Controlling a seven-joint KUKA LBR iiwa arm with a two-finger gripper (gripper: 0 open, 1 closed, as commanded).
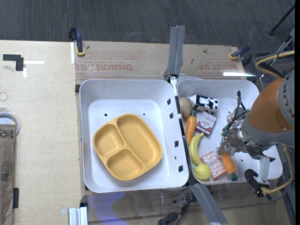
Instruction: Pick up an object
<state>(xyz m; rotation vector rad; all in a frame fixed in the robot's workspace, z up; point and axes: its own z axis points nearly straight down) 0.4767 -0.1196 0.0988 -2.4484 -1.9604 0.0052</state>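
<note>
Dark grey carpet floor (117, 11) beyond light wood bench (37, 125); cardboard sheet (140, 62) on bench w/ blue-yellow clamps (76, 41) at its far corners

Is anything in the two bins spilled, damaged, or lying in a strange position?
Nothing looks spilled or damaged. The yellow divided plate lies flat but turned askew in the left bin. The toy food is crowded along the right bin's left side.

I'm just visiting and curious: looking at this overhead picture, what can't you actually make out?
- Gripper: the arm's bulk covers it from above, so open or shut is unclear.
- Right bin: the arm hides its right part.
- Second carrot: its upper end runs under the gripper; contact cannot be judged.
- Packets: print too small to read.
- Arm: cut off by the picture's right side.
</note>
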